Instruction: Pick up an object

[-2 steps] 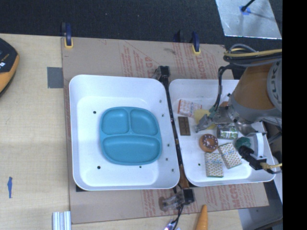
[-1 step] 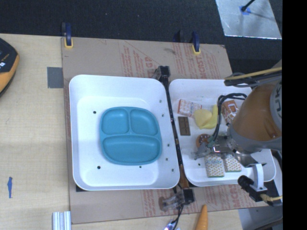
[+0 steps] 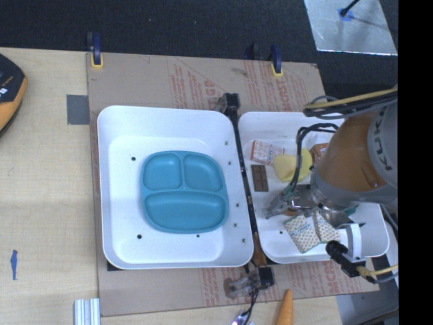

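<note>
Orange-banded and nearest the lens, my arm [image 3: 348, 158] hung over the right bin [image 3: 270, 249], its tool [image 3: 291, 202] low among the clutter; whether it was clenched I could not tell. Just beside it lay a yellow object [image 3: 289, 164], a patterned packet [image 3: 306, 232] and a small carton [image 3: 265, 152]. Well apart, the left bin [image 3: 115, 181] held a blue divided plate [image 3: 184, 191].

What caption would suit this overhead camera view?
Robot arm reaches into the right bin of small items; a blue divided plate fills the left.
</note>
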Available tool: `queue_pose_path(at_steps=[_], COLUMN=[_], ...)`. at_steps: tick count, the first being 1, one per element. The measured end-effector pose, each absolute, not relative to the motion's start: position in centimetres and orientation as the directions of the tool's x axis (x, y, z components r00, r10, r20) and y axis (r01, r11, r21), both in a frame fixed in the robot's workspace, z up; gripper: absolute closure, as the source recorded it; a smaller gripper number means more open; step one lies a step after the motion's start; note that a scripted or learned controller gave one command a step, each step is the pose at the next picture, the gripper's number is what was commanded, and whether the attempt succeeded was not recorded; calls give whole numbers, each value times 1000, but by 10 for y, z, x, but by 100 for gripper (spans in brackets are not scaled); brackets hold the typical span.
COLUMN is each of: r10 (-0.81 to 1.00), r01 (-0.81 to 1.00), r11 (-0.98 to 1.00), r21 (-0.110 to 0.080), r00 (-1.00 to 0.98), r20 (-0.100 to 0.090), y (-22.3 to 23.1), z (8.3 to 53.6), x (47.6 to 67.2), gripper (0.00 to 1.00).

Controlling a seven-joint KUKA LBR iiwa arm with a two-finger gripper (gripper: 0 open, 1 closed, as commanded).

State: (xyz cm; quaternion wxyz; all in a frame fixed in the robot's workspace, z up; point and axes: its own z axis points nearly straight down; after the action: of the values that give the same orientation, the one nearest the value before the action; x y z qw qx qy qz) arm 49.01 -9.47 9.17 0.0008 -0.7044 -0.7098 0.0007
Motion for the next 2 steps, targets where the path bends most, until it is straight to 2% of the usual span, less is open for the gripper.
queue_pose_path(at_steps=[1, 2], r10=[1000, 1000], r01=[1000, 1000], r11=[2, 8], r21=[-1, 0], r00=[-2, -8], r20=[-1, -1], y=[-114, -100], z=[92, 92], x=[492, 507], gripper=[0, 0])
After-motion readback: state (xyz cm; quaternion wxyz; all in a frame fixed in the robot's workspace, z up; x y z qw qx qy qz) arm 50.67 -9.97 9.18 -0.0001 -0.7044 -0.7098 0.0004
